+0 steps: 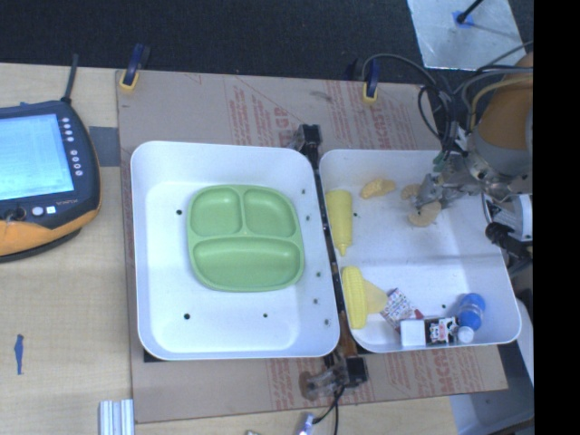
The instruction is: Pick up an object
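Brown board covers the bench, carrying two white bins side by side. Left bin: a green divided plate. Right bin: two yellow corn cobs along its left wall, a yellow piece, a tan object, a blue-capped bottle, small packets. Gripper sits low at the tan object; finger spacing cannot be told. A tablet lies far left.

On the worktop, the left bin holds a green divided plate. In the right bin, the tool sits at two o'clock over a tan piece; two corn cobs line the nine o'clock wall.
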